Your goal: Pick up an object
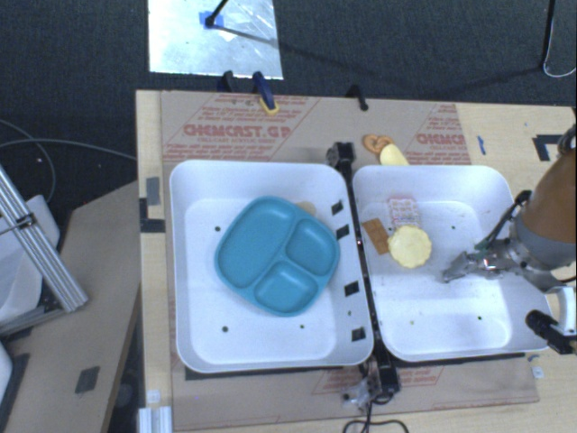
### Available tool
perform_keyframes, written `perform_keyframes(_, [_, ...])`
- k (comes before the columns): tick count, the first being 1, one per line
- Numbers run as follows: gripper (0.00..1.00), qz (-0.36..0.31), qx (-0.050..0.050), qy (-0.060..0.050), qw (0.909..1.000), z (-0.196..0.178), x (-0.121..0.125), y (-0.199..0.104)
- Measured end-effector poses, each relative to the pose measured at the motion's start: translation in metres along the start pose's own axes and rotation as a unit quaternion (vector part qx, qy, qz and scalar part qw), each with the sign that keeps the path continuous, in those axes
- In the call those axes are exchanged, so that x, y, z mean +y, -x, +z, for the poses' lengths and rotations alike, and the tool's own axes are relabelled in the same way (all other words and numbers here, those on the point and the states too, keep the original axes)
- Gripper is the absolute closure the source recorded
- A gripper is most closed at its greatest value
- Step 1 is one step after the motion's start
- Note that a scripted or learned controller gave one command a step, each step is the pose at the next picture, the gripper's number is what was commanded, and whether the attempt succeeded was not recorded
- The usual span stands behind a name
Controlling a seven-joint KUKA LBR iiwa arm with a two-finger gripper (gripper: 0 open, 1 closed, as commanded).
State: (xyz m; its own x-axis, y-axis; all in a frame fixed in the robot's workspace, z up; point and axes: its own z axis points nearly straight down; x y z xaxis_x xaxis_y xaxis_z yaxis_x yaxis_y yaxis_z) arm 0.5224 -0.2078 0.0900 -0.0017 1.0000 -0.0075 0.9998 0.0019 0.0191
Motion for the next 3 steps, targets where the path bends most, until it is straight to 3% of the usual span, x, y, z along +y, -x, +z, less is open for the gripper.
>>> perform_keyframes(1, [0.00,0.001,0.004,-0.009,0.9999,-0.015,-0.036,-0.001])
perform_keyframes(2, [0.00,-0.002,0.000,-0.002,1.0000,0.001,-0.031,-0.092])
perform_keyframes(3, [1.00,-0.001,0.000,0.001,1.0000,-0.011,-0.029,-0.089])
